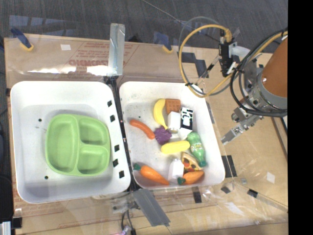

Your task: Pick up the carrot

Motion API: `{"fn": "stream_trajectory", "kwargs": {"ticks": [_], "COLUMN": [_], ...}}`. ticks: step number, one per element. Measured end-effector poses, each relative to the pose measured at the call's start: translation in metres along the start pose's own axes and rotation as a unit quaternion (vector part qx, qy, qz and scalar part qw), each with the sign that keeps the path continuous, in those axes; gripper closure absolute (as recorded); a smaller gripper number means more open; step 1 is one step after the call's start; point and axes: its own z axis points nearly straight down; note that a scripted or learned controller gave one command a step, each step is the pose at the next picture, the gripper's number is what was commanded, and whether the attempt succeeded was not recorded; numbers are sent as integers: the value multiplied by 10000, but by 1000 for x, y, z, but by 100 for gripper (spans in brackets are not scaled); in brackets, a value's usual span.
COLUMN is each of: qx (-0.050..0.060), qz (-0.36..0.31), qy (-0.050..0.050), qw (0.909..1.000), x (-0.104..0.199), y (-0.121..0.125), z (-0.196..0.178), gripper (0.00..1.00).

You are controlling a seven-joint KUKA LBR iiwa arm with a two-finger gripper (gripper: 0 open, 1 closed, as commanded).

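Lying in the right bin (128, 131) along its near wall, orange carrot (151, 175) with green top pointing left, just left of a white bottle (176, 169). Hanging outside that bin's right wall, gripper (234, 132); claw opening impossible to tell.

Dark ribbed floor (73, 4) beyond a cardboard-covered bench (146, 58).

A divided plate (77, 144) lies in the left bin (19, 97); the carrot (150, 174) apparently lies along the right bin's (211, 126) near wall.
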Motion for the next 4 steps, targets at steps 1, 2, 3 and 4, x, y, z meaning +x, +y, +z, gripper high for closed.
{"fn": "stream_trajectory", "kwargs": {"ticks": [1, 2, 3, 4], "qx": [-13, -37, 6, 15], "qz": [-857, -2474, -3610, -4633], "qy": [-17, -58, 21, -10], "qw": [9963, 9689, 9326, 8862], "x": [9, -44, -1, 6], "y": [-31, -9, -22, -11], "z": [16, 119, -59, 4], "gripper": [100, 100, 100, 100]}}
